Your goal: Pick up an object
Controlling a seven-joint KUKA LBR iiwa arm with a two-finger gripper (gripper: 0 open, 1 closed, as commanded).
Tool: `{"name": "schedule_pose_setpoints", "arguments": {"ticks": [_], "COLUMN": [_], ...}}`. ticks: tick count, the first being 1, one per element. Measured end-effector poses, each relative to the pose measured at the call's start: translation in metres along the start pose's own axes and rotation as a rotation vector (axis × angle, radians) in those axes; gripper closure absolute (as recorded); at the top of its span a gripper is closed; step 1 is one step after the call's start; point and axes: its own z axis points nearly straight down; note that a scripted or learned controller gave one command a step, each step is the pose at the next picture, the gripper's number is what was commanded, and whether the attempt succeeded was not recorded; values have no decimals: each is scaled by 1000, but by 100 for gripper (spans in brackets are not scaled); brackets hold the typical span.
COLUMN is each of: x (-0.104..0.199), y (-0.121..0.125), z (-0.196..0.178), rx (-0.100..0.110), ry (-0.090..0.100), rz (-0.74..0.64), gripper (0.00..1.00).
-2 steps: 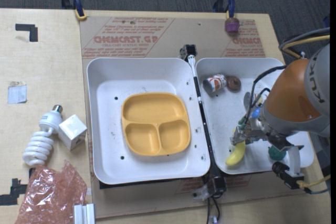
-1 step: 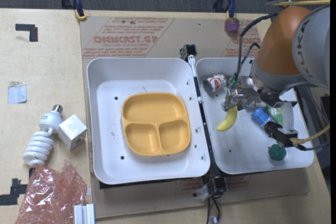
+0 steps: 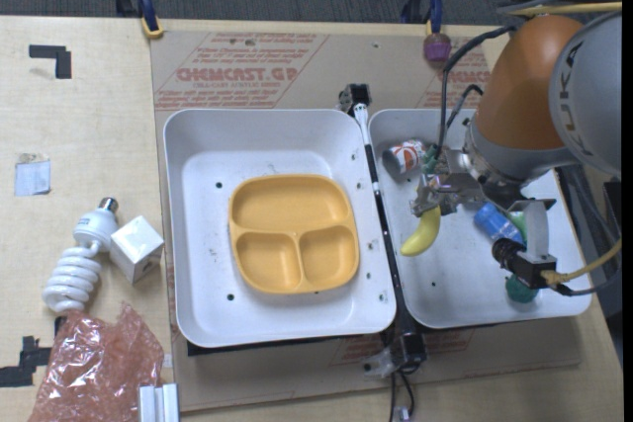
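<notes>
A yellow three-compartment tray (image 3: 294, 234) is sitting in the left bin (image 3: 188, 212). In the right bin (image 3: 445, 306), a banana (image 3: 422, 233) is lying just at six o'clock of the gripper (image 3: 438, 191); its jaw state: cannot tell.

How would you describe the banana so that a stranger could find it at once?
Look at the right white bin, under the grey and orange arm. Near its left side, just below the gripper, lies the banana. It is the one yellow, curved thing there; the neighbours are blue, green, or red and white.
</notes>
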Motion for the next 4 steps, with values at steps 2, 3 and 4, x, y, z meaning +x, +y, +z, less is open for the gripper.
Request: {"name": "schedule_pose_setpoints", "arguments": {"ticks": [2, 3, 4], "x": [51, 138, 134], "y": [70, 81, 21], "z": [17, -19, -36], "rx": [-1, 0, 1], "ry": [-1, -1, -1], "rz": [0, 0, 3], "gripper": [100, 100, 100]}}
